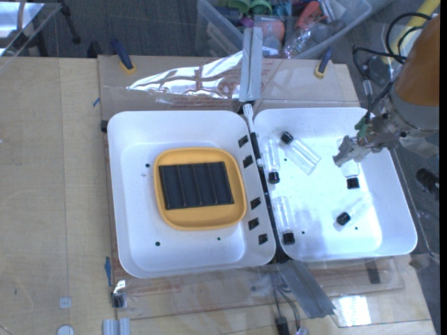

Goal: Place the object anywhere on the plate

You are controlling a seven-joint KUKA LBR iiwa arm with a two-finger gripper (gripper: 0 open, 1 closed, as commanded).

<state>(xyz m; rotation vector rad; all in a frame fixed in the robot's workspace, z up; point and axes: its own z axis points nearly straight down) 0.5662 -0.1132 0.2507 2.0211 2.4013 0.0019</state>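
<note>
In the left bin [126, 187] a yellow plate [200, 187] with a dark ribbed centre lies flat, slightly toward nine o'clock of the dividing wall. The right bin [391, 215] holds several clear vials with black caps: two [299, 151] near twelve o'clock, one [285, 218] at seven o'clock, one [349, 213] at five o'clock. The gripper [347, 152] hovers at two o'clock over this bin; whether it is apart or together I cannot tell

Light wooden bench [49, 187] carrying two shallow white bins

The left bin [129, 208] and right bin [394, 215] sit side by side, touching along their inner edges, on a brown board [105, 89]; crinkled clear plastic sheet [188, 82] lies just behind the left bin.
</note>
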